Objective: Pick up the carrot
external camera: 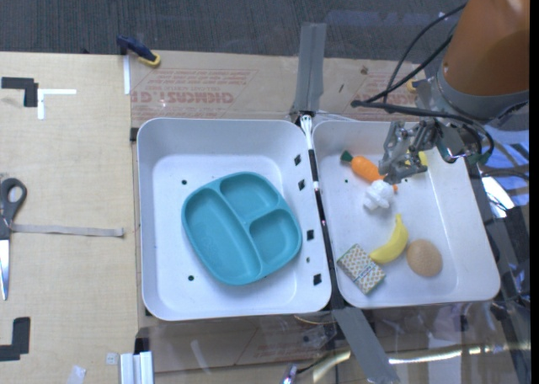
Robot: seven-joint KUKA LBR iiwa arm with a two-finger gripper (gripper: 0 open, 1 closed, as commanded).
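Note:
The carrot (363, 168), orange with a green tip, lies in the right bin (455, 285) near its back left corner. My gripper (397, 170) hangs just right of the carrot, low over the bin, its fingers pointing down close to the carrot's right end. A small white object (379, 196) sits just below the gripper. Nothing shows between the fingers.
A yellow banana (391, 242), a brown egg-like ball (424, 258) and a patterned sponge block (361, 269) lie in the right bin's front half. The left bin (160, 231) holds a blue divided plate (242, 226). Scissors (8, 205) rest on the bench at far left.

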